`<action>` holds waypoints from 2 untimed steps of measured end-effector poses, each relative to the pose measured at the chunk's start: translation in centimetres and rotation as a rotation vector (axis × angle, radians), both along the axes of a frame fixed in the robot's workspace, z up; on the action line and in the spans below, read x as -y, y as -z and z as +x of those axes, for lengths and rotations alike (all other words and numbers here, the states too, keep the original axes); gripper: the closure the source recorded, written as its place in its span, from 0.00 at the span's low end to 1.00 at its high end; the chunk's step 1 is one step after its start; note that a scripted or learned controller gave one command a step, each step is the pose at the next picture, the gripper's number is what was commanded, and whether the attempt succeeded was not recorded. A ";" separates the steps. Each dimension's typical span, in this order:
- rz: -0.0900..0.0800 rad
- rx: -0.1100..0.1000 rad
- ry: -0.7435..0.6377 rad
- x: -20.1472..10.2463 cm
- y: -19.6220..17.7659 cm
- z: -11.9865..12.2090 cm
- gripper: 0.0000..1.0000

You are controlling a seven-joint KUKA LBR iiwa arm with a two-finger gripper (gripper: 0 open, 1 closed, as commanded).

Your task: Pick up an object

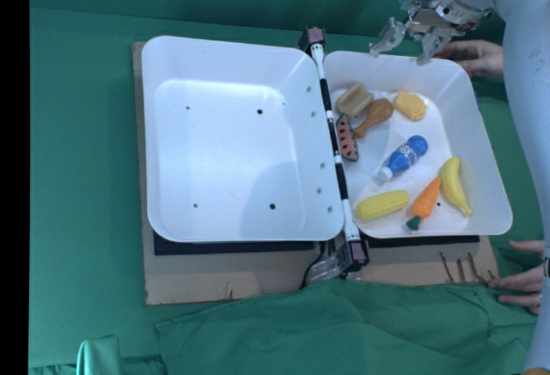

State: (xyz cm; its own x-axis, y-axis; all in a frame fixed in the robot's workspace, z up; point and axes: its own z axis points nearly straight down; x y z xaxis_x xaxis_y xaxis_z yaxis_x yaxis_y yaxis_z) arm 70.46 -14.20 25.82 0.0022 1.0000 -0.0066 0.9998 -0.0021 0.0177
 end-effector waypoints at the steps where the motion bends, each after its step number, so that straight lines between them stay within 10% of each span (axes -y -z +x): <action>1: 0.009 -0.015 -0.004 0.0 2.9 0.6 0.00; 2: 0.006 -0.023 -0.003 0.2 3.4 0.4 0.00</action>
State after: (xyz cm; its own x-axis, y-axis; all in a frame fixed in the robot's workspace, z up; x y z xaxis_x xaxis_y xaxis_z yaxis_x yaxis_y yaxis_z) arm 70.83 -14.41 22.47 -0.0005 1.0000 -0.0009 1.0000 0.0005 -0.0058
